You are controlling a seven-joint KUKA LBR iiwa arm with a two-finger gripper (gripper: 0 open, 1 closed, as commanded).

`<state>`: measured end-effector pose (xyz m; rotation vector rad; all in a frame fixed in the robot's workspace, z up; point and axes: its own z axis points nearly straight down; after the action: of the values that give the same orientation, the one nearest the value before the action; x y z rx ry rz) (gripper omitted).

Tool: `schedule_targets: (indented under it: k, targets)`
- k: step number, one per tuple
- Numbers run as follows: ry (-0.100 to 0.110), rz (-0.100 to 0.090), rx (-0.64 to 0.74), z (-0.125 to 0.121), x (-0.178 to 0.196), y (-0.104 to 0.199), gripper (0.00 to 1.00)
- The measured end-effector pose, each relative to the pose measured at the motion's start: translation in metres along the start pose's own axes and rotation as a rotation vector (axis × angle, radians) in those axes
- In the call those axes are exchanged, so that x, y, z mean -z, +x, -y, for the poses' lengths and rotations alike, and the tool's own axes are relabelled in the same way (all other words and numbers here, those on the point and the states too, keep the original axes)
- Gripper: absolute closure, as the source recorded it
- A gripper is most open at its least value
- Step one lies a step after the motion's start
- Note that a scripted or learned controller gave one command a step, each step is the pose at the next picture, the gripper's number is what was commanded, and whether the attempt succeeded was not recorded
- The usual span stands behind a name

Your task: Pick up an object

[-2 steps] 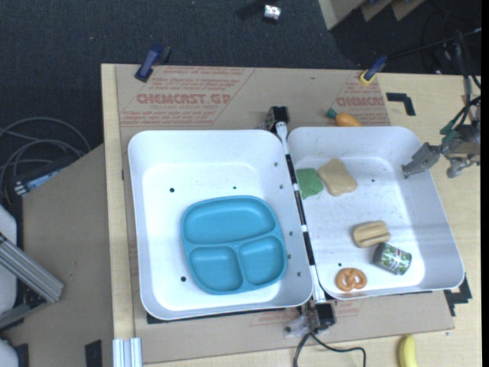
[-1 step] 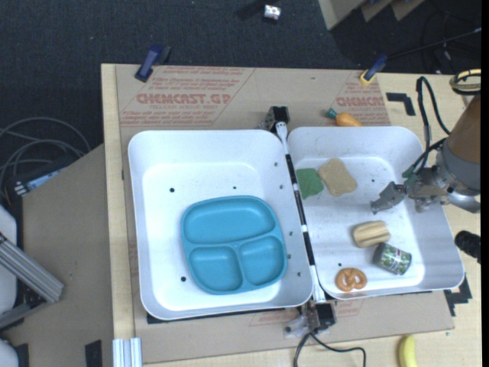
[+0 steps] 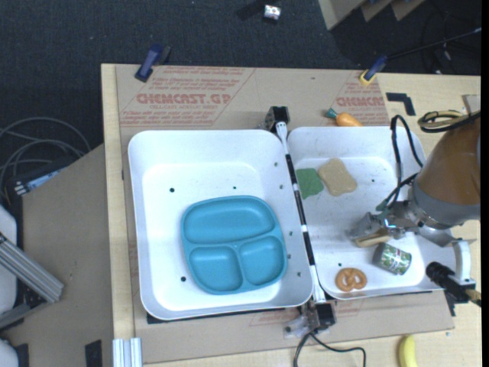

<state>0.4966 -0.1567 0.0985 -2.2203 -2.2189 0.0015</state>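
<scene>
Left bin (image 3: 153,205): blue divided plate (image 3: 233,243). Right bin (image 3: 359,140): green scrap (image 3: 309,182), tan sponge (image 3: 337,177), pretzel (image 3: 351,279), small can (image 3: 393,258). Jaws (image 3: 374,232) low beside can; opening impossible to tell. Can likely light, rigid, slippery; best pinched across its round sides.

Grey arm (image 3: 443,205), orange band (image 3: 458,163)

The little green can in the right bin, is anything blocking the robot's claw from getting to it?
Nothing visible stands between them. The gripper is low in the right bin, just left of and above the green can, with a tan piece beside its tips. The pretzel lies off to the can's left.
</scene>
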Motion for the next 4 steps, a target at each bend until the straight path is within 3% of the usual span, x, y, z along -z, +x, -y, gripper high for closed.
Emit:
schedule_targets:
  k: [1,2,3,4]
  targets:
    - [0.000,0.000,0.001,-0.004,-0.014,0.016,0.00]
    - [-0.004,0.002,0.002,-0.025,-0.014,0.057,0.00]
    - [-0.005,0.002,0.001,-0.025,-0.004,0.057,1.00]
    - [-0.005,0.002,0.001,-0.025,-0.004,0.057,0.00]
